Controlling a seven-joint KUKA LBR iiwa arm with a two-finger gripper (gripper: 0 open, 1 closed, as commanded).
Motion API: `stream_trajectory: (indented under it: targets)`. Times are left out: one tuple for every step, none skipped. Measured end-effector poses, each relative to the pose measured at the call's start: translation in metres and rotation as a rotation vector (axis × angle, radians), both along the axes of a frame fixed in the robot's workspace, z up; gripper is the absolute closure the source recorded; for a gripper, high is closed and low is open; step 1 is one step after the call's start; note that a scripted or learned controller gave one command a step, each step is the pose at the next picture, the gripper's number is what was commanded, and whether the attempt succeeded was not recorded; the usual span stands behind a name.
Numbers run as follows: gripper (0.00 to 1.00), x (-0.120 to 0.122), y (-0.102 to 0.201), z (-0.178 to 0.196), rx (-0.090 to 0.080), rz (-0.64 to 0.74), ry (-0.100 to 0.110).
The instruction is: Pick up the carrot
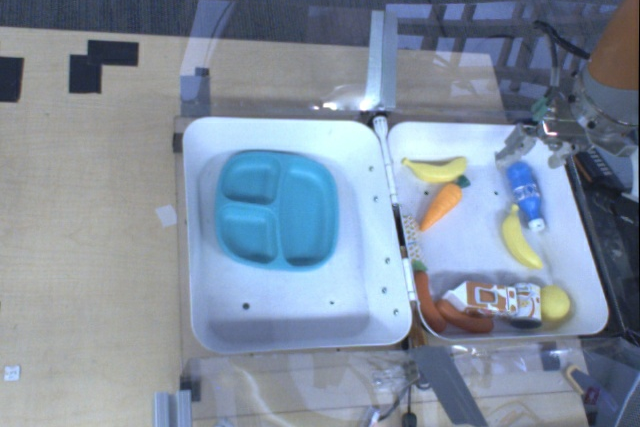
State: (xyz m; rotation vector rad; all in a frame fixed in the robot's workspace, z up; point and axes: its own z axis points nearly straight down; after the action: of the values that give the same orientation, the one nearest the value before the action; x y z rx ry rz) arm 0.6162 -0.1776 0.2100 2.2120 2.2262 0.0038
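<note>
Carrot [441,205] in right bin [480,245]

No legible text, not even on the carton [497,299].

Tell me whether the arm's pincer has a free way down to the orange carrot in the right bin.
Probably yes. The orange carrot lies uncovered on the white right bin floor, with a yellow banana close above its green end. The pincer sits at the bin's far right corner, beside the blue bottle, and nothing stands between.

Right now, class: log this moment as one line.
task: pick carrot | carrot: right bin, untouched | gripper: above bin's far right corner
</note>
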Motion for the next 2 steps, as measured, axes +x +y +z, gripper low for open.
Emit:
stream_trajectory:
  targets:
    - [0.00, -0.001, 0.057, -0.113, 0.000, 0.044, 0.001]
    - [1.00, 0.001, 0.058, -0.101, 0.000, 0.046, -0.004]
